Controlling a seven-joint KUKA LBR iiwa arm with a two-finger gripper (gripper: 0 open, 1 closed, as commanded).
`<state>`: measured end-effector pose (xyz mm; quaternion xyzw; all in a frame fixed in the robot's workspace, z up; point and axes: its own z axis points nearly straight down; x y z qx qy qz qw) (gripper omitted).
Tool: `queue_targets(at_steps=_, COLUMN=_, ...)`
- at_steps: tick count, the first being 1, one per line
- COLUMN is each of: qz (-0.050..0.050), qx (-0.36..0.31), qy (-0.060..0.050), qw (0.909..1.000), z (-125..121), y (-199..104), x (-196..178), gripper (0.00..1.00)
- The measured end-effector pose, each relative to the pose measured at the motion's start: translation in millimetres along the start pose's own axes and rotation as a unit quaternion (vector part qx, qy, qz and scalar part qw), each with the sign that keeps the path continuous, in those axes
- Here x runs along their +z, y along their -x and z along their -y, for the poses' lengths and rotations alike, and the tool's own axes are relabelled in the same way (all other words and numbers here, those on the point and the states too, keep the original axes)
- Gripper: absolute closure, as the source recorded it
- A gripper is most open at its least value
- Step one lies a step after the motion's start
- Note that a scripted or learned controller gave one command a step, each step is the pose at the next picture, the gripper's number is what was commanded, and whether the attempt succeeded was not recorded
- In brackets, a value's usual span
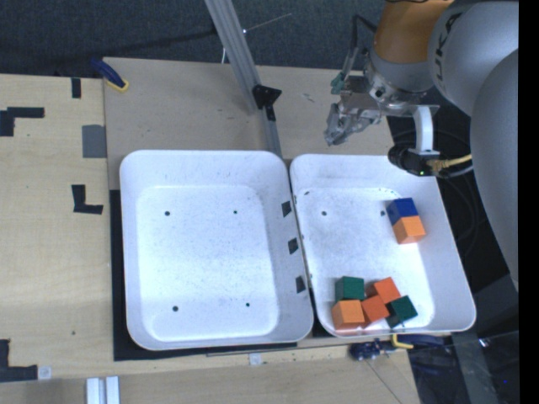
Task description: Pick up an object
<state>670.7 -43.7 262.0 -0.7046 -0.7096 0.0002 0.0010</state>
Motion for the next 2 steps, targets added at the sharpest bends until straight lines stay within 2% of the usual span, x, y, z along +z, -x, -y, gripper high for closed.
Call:
queue_targets(at_steps=1, qz=0.000, qx=0.000, qy=0.000, qw=1.0000, z=3.4, y=-53.5, x=0.5, gripper=1.00)
queue_targets(at_steps=2, qz=0.000, qx=0.000, qy=-0.001, qw=1.0000, z=2.8, y=-110.3, x=25.9, gripper=1.00)
